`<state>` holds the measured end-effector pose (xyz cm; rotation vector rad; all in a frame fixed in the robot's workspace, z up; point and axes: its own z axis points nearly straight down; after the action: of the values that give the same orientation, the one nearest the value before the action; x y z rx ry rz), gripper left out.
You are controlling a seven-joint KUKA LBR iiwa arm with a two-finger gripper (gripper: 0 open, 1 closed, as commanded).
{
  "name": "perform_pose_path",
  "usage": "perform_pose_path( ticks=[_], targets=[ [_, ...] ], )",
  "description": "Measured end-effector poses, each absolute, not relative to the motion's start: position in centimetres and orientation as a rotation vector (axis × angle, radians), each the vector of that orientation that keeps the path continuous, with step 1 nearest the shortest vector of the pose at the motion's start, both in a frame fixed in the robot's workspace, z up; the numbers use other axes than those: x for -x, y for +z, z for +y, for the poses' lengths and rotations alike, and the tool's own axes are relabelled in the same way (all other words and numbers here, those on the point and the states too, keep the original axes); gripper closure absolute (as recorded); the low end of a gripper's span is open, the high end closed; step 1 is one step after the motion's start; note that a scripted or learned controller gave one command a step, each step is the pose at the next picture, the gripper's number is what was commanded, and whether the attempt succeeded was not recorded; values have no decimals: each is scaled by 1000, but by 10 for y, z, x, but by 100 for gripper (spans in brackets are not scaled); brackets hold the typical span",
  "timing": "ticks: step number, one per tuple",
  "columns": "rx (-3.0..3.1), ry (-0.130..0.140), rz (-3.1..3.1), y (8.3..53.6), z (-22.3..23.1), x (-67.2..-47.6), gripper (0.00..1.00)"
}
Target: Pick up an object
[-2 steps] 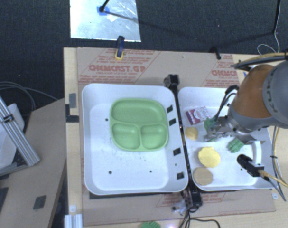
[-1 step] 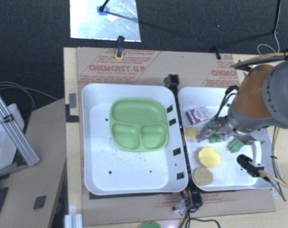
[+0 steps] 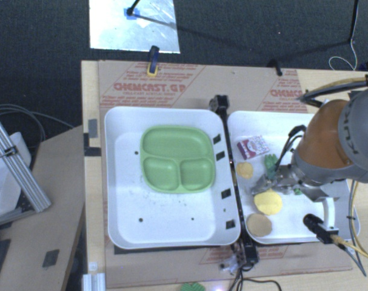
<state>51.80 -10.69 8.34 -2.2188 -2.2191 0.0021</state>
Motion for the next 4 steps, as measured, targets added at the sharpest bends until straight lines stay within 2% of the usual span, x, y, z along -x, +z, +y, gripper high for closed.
perform_pose_path(
  ticks=[1,2,3,4],
  targets=[
    [2223,-3,-2223,95,-107,-521,100],
    [2222,-3,-2223,95,-107,-521,0],
    [2222,2,-2219,84,-127,-497,0],
    [2223,-4,-2225,95,-126,-499,100]
  ],
)
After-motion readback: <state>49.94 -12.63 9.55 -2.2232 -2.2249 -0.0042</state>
